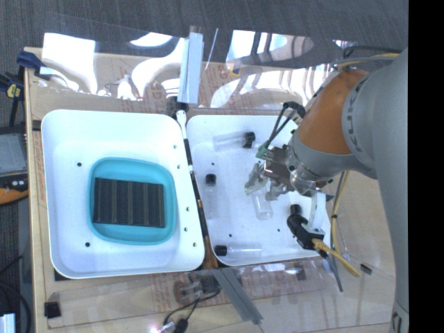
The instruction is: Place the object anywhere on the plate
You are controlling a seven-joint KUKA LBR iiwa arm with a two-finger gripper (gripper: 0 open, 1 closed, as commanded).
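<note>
Claw: we see the claw (pixel 258 180) low over the right bin (pixel 229 238), near its middle and toward the right side; its metal fingers point left, and we cannot tell whether they are spread or closed.
Arm: the grey arm (pixel 368 123) with its orange band (pixel 326 120) comes in from the right, above the right bin's far right corner.
Objects: we count 4 clear tubes with dark caps in the right bin.
Tube 1: the clear tube (pixel 232 141) lies near the bin's back edge, cap to the right.
Tube 2: a second tube (pixel 209 189) lies close to the left wall, cap toward the back.
Tube 3: a third tube (pixel 239 252) lies along the front edge, cap to the left.
Tube 4: a fourth clear piece (pixel 262 207) sits just below the claw; we cannot tell whether they touch.
Plate: the teal plate (pixel 132 172) with a dark ribbed centre rests in the middle of the left bin (pixel 62 137), well apart from every tube.
Counter: both bins sit side by side on the counter (pixel 104 300), walls touching at the centre.
</note>
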